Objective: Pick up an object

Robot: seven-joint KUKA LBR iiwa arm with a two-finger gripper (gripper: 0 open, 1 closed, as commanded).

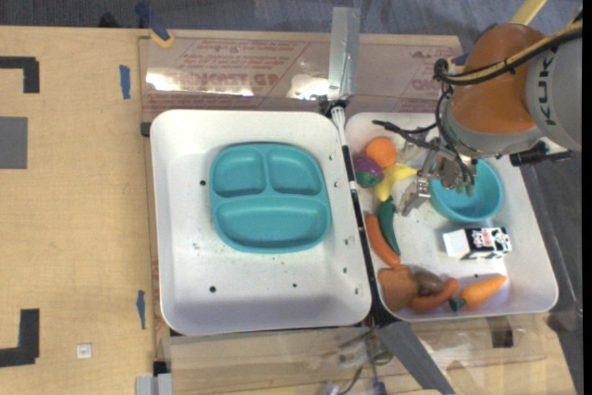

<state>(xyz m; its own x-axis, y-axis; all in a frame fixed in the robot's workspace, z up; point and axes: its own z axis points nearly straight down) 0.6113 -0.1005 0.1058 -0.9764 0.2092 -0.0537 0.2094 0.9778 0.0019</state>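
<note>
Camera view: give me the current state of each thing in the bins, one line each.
Teal divided plate: flat, upright, in left bin.
Blue bowl: upright, in right bin, under the arm.
Gripper: low over right bin beside bowl.
Carrot: lying flat near front wall.
Small black-and-white carton: lying on its side.

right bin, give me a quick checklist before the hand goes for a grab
1. Hand over the right bin: ok, it hangs above the bin's upper middle, beside the blue bowl.
2. Something between the fingers: cannot tell, they blur into the clutter.
3. Target within reach: ok, the yellow toy and orange ball lie just left of the hand.
4. Target standing free: not ok, the toys by the divider are bunched together and touching.
5. Teal divided plate out of the way: ok, it sits in the left bin.
</note>
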